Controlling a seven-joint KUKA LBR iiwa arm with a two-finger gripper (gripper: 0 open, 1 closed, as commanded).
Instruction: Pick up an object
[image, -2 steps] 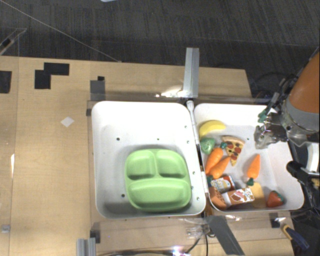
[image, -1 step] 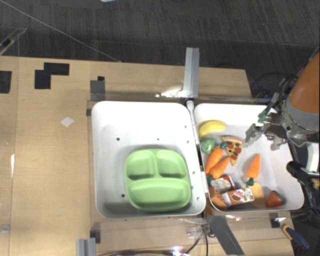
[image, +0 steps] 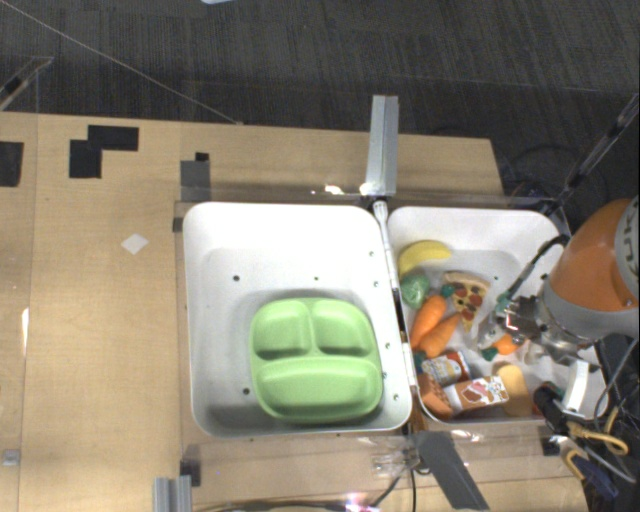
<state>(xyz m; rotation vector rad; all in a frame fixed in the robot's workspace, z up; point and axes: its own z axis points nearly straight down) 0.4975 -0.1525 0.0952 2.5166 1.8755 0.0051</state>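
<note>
1. The gripper (image: 512, 322) is seen low over the right bin (image: 520, 232), among the crowded toys near that bin's right side; whether its fingers are apart or together cannot be told, since they are lost in dark wrist hardware and clutter.

2. No object can be seen held, so the pick is judged not yet done.

3. A miss is judged the main risk: the toys lie touching and overlapping, so a closing grasp could catch an edge only, or two things at once, and either could slip on lifting.

4. A small teal piece (image: 488, 351) and an orange piece (image: 503, 345) lie just beside the gripper; being small and low, they could be pushed aside rather than gripped.

5. Cables (image: 525, 268) hang near the wrist, and snagging on the bin's wall is a possible fault.

6. The likely targets are described thus: two orange carrots (image: 432, 325) lie tilted near the divider, smooth and tapered, so judged slippery; a yellow banana (image: 424, 254) rests towards the far side; a pizza slice (image: 466, 296) lies flat, hard to get under; printed packets (image: 468, 392) and a pale orange round fruit (image: 513, 381) sit at the near edge.

7. The left bin (image: 230, 240) carries a green divided tray (image: 316, 358), well apart from the gripper.
</note>
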